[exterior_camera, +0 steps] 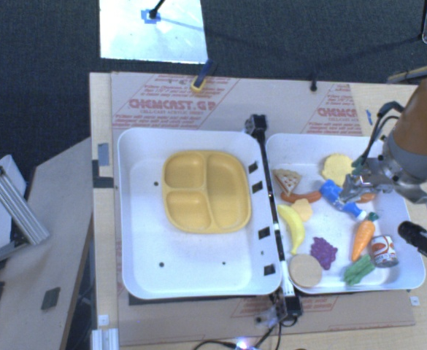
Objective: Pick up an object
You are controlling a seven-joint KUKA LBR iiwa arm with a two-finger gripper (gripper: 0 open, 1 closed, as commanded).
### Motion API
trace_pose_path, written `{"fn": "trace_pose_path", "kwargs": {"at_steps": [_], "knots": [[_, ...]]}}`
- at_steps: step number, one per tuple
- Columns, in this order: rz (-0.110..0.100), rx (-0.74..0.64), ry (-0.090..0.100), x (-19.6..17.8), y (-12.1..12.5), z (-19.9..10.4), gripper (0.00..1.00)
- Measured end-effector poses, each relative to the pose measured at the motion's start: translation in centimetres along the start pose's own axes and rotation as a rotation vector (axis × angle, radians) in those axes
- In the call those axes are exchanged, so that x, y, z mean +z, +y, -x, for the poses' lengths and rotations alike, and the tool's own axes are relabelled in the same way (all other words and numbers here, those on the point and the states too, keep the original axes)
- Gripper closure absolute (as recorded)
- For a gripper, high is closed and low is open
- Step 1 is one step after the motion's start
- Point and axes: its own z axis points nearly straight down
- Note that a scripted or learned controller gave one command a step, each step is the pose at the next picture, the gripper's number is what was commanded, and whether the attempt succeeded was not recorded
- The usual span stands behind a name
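Note:
The right bin (414,268) holds several toy foods. Among them are a blue bottle (339,197), a yellow disc (336,167), a sandwich wedge (287,179), a banana (294,225), a carrot (362,238), purple grapes (323,251), a tan round piece (306,271), a green vegetable (359,270) and a small can (382,251). My gripper (357,187) hangs low over the right end of the blue bottle, just below the yellow disc. The wrist hides what lies directly under it.
The left bin (144,268) carries a yellow divided plate (202,190). A black-clipped ridge (268,195) separates the two bins. The arm's grey body (421,152) covers the right bin's far right corner. A black fitting (420,238) juts over the right rim.

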Motion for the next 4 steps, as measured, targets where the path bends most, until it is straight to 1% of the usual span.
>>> {"fn": "trace_pose_path", "kwargs": {"at_steps": [1, 2, 3, 4], "knots": [[-0.003, 0.000, 0.000, -1.6, 0.1, 0.0, 1.00], [-0.004, -0.004, 0.002, -0.7, 1.7, -4.5, 1.00], [-0.004, -0.005, 0.003, -2.3, 3.3, -9.9, 1.00], [-0.004, -0.001, 0.002, -2.5, 4.0, -10.3, 1.00]]}}
